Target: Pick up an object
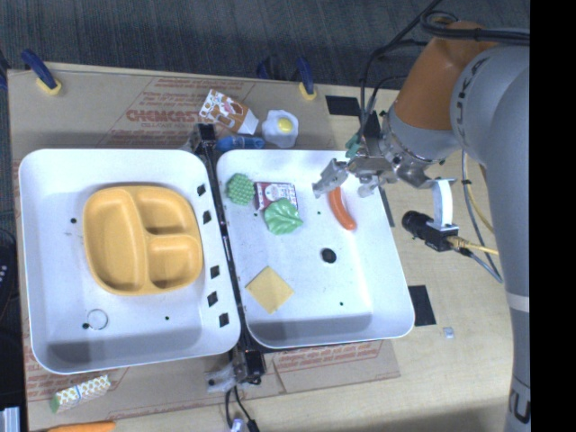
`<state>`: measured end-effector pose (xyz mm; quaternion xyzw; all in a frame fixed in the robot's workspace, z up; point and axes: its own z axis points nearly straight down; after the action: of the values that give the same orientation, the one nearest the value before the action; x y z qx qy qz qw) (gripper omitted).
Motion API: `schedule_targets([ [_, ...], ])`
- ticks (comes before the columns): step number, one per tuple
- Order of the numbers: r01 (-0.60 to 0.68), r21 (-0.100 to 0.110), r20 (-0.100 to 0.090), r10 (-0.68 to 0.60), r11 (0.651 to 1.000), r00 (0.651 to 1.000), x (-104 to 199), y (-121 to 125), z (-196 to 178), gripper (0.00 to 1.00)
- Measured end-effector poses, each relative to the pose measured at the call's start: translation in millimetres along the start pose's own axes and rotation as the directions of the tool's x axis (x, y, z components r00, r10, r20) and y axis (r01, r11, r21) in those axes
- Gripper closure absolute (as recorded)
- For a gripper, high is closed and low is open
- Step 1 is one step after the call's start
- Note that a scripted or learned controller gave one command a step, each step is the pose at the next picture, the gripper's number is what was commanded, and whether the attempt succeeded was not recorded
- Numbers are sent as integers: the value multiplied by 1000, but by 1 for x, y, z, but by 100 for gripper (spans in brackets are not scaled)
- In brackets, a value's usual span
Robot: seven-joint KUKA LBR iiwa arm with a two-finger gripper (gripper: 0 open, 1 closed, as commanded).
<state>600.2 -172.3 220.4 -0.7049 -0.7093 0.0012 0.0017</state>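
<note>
Right now the grey two-finger gripper (335, 180) hung over the upper right part of the right shallow white bin (382, 309). Couldn't tell if it was released or clenched; nothing visibly held. Nearest candidate was the small orange sausage-shaped toy (342, 211), lying on the bin floor just below the tip, long axis running from upper left to lower right. My guess: a short drop plus a wrist turn across that axis would line it up. Other options sat further left in the same bin: green leafy toy (283, 216), dark red printed packet (274, 193), round green ridged piece (239, 188), flat yellow square slice (269, 289). Packet print too small to read. Cardboard sheet (162, 111) under both bins had red lettering, not legible to me.
</note>
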Motion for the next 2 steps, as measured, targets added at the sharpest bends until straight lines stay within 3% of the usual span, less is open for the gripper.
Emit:
schedule_targets([
  [1, -143, 0, 0, 143, 990, 990, -39, 29, 128, 0],
  [2, -137, 1, -1, 137, 991, 991, -38, 30, 118, 100],
])
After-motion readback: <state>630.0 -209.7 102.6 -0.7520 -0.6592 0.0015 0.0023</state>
